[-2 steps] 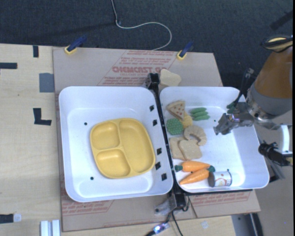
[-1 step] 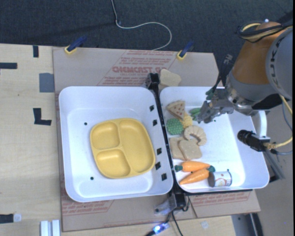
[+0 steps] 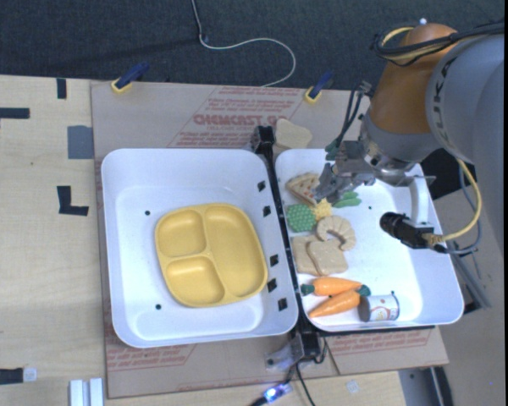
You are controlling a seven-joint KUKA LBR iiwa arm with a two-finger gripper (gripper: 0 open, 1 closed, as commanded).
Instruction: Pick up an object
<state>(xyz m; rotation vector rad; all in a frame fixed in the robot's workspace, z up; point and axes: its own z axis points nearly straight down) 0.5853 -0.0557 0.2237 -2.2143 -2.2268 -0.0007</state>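
End effector (image 3: pixel 332 183) sits low in the right bin (image 3: pixel 425 288), over the far end of the food pile; can't tell if it is released or clenched, and nothing is visibly held. The likely pick target is the tan cracker (image 3: pixel 301 186) or the small yellow piece (image 3: pixel 323 209), both just beside the tip, with a green leaf (image 3: pixel 348 200) right next to them. Risks: the pile is tight, so closing here could catch two pieces at once or only nudge them sideways. The cracker looks flat on the bin floor, so it could slip out or never get grabbed. It also lies close to the divider wall between the bins, so a descent could clip that wall. The right bin also holds a green round piece (image 3: pixel 300 218), a croissant (image 3: pixel 335 231) touching a bread slice (image 3: pixel 320 258), then an upper carrot (image 3: pixel 332 286) and a lower carrot (image 3: pixel 330 304) side by side, and a can (image 3: pixel 379 307) lying on its side at the near edge beside the carrots. The left bin (image 3: pixel 127 227) holds one yellow divided plate (image 3: pixel 210 254), with nothing in its compartments. A pale piece (image 3: pixel 293 134) sits at the far rim of the right bin; I can't tell if it is inside the bin or out on the surface (image 3: pixel 34 227). Pick not yet done, by my judgement.
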